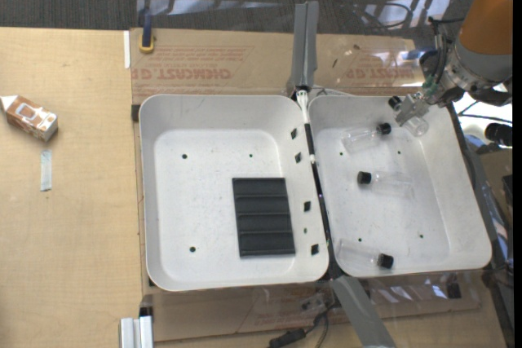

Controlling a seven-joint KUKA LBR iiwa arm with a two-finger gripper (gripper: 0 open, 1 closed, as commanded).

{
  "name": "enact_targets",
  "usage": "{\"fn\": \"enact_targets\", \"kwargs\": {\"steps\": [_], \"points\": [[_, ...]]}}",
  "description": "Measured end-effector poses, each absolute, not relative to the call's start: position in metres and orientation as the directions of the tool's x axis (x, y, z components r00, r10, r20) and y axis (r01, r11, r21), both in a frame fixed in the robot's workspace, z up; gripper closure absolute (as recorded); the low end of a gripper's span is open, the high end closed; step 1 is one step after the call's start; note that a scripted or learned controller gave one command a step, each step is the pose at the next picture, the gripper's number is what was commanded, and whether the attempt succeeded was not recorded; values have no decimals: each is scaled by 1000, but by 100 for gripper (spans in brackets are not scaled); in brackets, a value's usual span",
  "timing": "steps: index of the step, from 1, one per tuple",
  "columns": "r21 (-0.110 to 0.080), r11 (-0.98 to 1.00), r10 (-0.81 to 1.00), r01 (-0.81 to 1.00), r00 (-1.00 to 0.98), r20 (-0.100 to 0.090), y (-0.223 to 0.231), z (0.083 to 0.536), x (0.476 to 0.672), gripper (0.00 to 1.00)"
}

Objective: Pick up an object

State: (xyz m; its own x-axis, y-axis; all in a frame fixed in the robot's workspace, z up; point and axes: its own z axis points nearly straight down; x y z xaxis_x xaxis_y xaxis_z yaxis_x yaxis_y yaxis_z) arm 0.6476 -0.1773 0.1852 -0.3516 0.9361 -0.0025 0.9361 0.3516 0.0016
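Two shallow white bins sit side by side on the bench, both smooth moulded plastic with rounded corners. The left bin (167, 134) holds one thing: a black ribbed block (263, 217), rectangular, matte, with three or four raised bars running across it, lying flat a little right of the bin's centre.

Over in the right bin (457, 232) I count three clear plastic bottles, each with a small black cap. They are so transparent they nearly melt into the white floor. One bottle (365, 138) lies near the back of the bin, its cap pointing right. A second bottle (390, 182) lies near the middle, cap to the left. The third bottle (369, 257) is at the front, cap toward the front rim, body barely visible.

The arm (488, 20) comes in at the top right, orange band above a grey wrist. The gripper (414, 112) hangs just over the back right part of the right bin. There is something clear and glinting at its tip, with a black piece (395, 103) beside it. It's too small and blurred to settle whether the claw is open, closed or gripping anything; I cannot tell.

Behind the bins lies one flat sheet of brown cardboard (196, 65) with red print. Off to the left, on the pale wooden bench (65, 257), rests one small box (31, 118), orange and white, and one thin pale strip (46, 172) lies just below it.
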Motion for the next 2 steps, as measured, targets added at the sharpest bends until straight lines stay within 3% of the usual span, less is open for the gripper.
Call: {"fn": "enact_targets", "kwargs": {"steps": [1, 2], "points": [[1, 393, 920, 920, -393, -2, -123, 226, 659, 100], [-1, 367, 930, 930, -367, 0, -78, 217, 659, 100]]}}
